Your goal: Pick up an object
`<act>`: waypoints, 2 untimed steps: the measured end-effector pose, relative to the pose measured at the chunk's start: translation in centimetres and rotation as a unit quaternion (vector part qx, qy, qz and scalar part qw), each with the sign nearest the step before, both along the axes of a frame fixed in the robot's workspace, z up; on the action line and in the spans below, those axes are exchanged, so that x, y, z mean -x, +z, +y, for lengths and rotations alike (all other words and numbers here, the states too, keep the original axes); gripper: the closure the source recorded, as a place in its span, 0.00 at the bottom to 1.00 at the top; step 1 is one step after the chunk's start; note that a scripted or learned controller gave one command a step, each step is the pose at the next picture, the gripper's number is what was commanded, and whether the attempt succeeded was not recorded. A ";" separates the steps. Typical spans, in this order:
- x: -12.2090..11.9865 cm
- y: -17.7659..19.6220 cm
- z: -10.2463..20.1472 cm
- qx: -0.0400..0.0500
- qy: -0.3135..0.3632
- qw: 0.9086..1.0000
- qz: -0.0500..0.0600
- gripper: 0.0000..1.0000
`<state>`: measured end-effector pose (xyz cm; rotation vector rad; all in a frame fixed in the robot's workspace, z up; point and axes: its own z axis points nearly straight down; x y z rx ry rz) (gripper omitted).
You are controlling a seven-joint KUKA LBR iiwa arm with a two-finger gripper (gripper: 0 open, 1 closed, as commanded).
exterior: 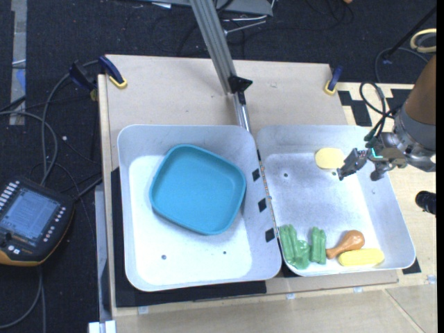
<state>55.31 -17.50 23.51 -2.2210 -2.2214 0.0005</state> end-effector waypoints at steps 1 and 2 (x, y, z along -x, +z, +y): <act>0.0 0.0 0.0 0.000 0.000 1.000 0.000 0.00; 0.2 -6.2 0.4 0.000 0.000 1.000 0.002 0.00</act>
